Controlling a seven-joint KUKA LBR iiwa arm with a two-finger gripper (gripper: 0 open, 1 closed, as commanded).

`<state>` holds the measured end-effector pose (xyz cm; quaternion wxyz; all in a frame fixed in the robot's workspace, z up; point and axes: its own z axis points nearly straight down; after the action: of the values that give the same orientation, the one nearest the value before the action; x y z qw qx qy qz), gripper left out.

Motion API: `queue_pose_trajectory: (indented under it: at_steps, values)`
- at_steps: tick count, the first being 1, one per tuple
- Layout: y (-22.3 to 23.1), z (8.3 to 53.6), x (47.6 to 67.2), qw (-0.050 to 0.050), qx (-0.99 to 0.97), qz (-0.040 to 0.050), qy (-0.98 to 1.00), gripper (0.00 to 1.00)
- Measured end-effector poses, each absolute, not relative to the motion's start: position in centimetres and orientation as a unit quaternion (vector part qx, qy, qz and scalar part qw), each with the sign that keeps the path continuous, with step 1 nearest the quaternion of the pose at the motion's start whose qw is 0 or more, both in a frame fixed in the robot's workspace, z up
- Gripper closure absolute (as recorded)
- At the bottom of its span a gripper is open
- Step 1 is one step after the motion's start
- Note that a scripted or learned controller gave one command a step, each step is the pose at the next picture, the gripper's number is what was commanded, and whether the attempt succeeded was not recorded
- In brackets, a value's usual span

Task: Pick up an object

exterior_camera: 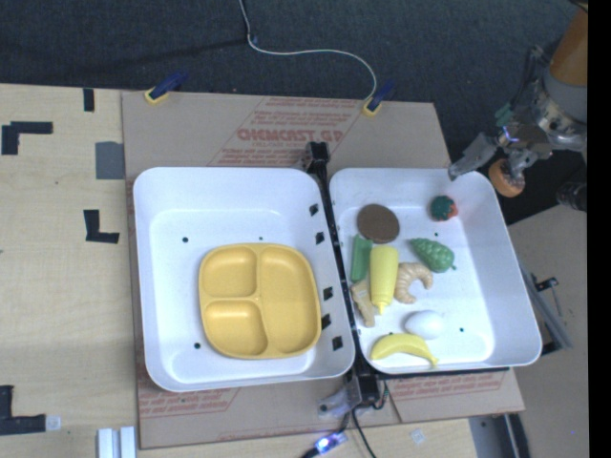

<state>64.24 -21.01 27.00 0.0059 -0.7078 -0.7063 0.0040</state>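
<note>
My gripper (487, 172) hangs over the far right corner of the right bin (496, 346), its two fingers spread apart, so it is open. A small orange round object (507, 180) sits at the tip of the right-hand finger, just outside the bin's corner; I cannot see it clamped between the fingers. In the right bin lie a brown disc (378, 222), a green-and-red ball (441, 208), a green leafy piece (433, 254), a yellow bottle shape (383, 275), a green stick (360, 257), a tan piece (413, 281), a white egg (424, 324) and a banana (402, 350).
The left bin (162, 256) holds a yellow divided plate (259, 300). A raised divider (329, 256) runs between the two bins. Both stand on a cardboard sheet (277, 132) with a cable (286, 51) curving behind it.
</note>
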Motion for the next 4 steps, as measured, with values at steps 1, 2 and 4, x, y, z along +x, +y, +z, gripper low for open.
queue_pose_trajectory:
  at_steps: [1, 2, 4]
  values:
    - [-21.0, 27.9, 64.5, 0.000, -0.707, 0.0006, -0.708, 0.00]
    - [-20.9, 23.4, 64.0, 0.001, -0.706, 0.0018, -0.708, 0.00]
    - [-19.6, 13.9, 63.8, 0.002, -0.706, 0.0018, -0.708, 0.00]
